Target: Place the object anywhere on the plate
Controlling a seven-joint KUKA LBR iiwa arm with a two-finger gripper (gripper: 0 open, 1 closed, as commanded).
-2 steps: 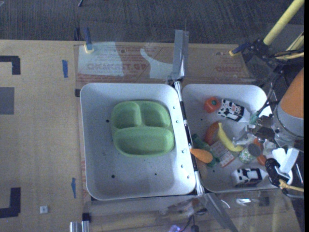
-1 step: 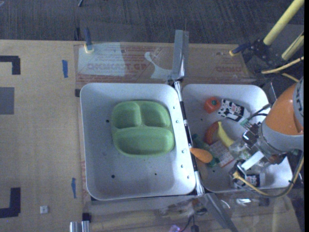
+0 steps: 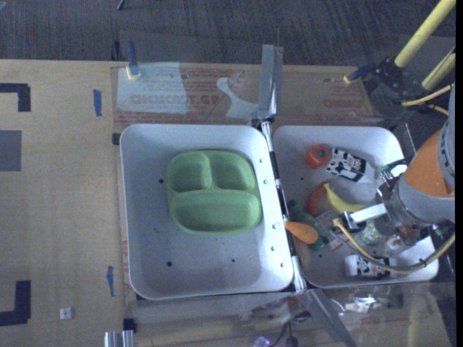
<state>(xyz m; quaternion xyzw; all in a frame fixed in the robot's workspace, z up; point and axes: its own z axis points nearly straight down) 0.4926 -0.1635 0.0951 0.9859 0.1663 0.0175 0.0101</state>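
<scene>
A green divided plate (image 3: pixel 214 191) lies in the middle of the left bin (image 3: pixel 145 251). The right bin (image 3: pixel 376 139) holds several toy items: a yellow banana (image 3: pixel 340 199), an orange carrot (image 3: pixel 302 230) by the inner wall, a red piece (image 3: pixel 318 196), a small orange-red fruit (image 3: pixel 317 155) and two black-and-white cartons (image 3: pixel 346 165) (image 3: pixel 369 266). My gripper (image 3: pixel 364 228) hangs low over the right bin's middle, just right of the banana and carrot, with cables around it. Nothing shows held in it.
The grey arm with its orange band (image 3: pixel 432 168) comes in over the right bin's right side. A metal divider (image 3: pixel 269 85) stands behind the seam between the bins. Yellow poles (image 3: pixel 427 24) rise at the top right.
</scene>
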